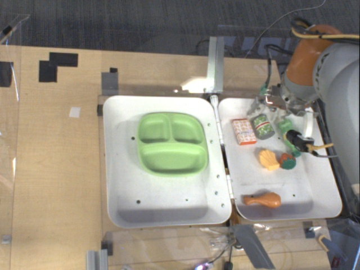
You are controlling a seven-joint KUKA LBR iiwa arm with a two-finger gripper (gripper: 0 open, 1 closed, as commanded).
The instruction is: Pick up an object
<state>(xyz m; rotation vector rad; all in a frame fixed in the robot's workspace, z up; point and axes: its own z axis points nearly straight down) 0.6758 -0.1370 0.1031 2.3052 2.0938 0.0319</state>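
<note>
The gripper (271, 107) is hanging low over the far end of the right bin (323, 204), right above a small green can (262, 126); whether it is pinching anything, I cannot tell. A red-and-white box (243, 131) is lying just beside the can. Nearer us are sitting a yellow piece (269, 160) and an orange gourd-shaped toy (262, 199). A green divided plate (171, 143) is resting in the left bin (121, 207).

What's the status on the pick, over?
Gripper low in right bin, directly over green can; grasp unconfirmed. Red-and-white box close beside the can. Green tray in left bin.
</note>
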